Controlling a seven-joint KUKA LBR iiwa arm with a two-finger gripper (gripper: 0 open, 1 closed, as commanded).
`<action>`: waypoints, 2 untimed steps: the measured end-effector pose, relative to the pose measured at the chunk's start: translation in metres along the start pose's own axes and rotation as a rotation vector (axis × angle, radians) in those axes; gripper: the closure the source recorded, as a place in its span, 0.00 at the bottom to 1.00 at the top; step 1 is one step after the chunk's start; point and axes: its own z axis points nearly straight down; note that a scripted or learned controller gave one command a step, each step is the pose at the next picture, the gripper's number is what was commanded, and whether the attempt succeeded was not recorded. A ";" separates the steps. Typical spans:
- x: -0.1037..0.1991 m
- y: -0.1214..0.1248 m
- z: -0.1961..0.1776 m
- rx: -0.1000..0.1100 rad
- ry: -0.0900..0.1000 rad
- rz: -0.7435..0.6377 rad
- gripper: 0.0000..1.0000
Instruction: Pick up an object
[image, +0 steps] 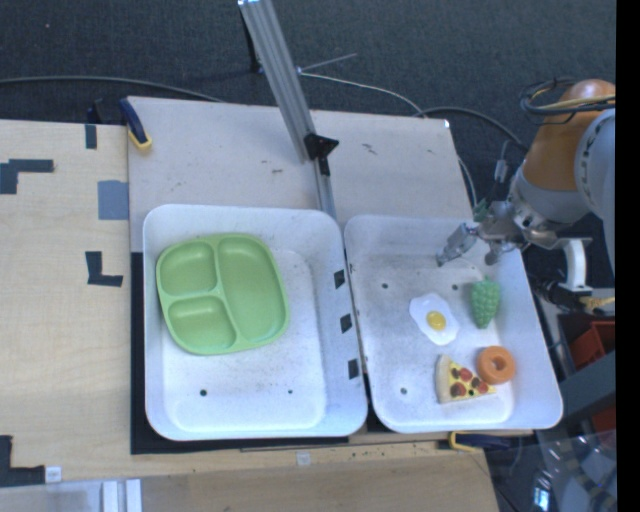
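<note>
The right bin (400, 400) holds a toy fried egg (434, 320), a green bunch of grapes (485, 302), an orange doughnut (495, 364) and a pizza slice (458, 381). My gripper (468, 253) hangs over the bin's far right part, above and just behind the grapes and the egg. Its fingers stand open with nothing between them. The grey arm with its orange band (565, 150) comes in from the right.
A green divided plate (221, 293) lies in the left bin (240, 410). A slanted metal pole (290, 90) rises behind the bins. Cables run across the dark floor at the back.
</note>
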 end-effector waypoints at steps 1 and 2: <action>0.001 -0.001 0.055 0.000 0.000 0.000 0.00; 0.001 0.001 0.041 -0.006 -0.002 -0.002 1.00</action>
